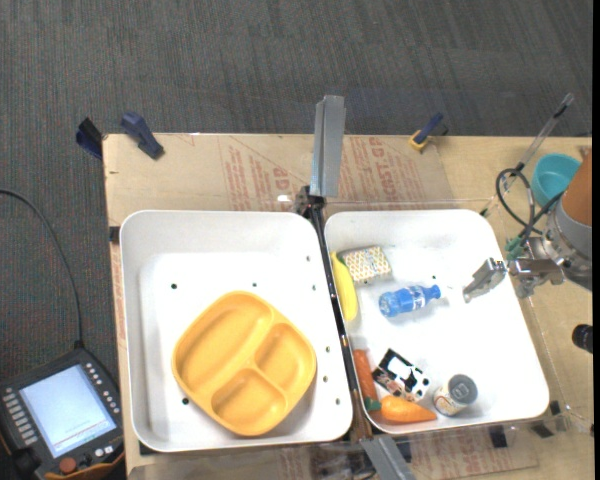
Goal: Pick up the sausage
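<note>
The sausage is a slim reddish-orange piece lying along the left wall of the right bin, near its front. A black-and-white toy lies just to its right, and an orange carrot just in front of it. My gripper hangs over the right part of the right bin, well to the right of and behind the sausage. It has nothing in it that I can see.
The right bin also holds a blue bottle, a pale waffle-like block, a yellow banana and a small can. A yellow divided plate lies in the left bin. A grey post stands behind the bins.
</note>
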`<state>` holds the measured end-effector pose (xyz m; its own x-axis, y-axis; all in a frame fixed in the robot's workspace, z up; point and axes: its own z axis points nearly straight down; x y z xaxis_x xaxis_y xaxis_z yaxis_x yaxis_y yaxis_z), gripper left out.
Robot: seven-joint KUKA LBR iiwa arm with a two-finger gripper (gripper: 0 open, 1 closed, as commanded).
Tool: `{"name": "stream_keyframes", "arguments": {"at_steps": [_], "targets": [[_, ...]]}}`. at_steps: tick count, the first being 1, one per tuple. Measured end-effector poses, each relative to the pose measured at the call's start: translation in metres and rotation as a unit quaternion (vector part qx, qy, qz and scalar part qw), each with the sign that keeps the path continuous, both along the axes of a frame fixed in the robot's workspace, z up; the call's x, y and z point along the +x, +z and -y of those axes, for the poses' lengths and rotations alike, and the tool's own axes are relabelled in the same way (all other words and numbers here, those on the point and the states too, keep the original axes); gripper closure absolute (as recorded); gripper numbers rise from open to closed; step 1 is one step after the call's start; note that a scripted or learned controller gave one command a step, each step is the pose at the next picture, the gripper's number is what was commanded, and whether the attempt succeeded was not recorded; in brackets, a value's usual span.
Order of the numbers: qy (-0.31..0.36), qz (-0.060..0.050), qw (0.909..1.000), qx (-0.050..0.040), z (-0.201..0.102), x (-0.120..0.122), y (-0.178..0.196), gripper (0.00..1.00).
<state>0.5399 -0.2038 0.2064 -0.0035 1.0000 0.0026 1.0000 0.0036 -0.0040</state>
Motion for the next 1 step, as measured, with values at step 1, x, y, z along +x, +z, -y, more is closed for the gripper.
{"name": "stream_keyframes", "arguments": {"at_steps": [1], "targets": [[-0.079,-0.002,0.9968,0.0044,0.0014,-0.0219,-0.1212,0.00]]}}
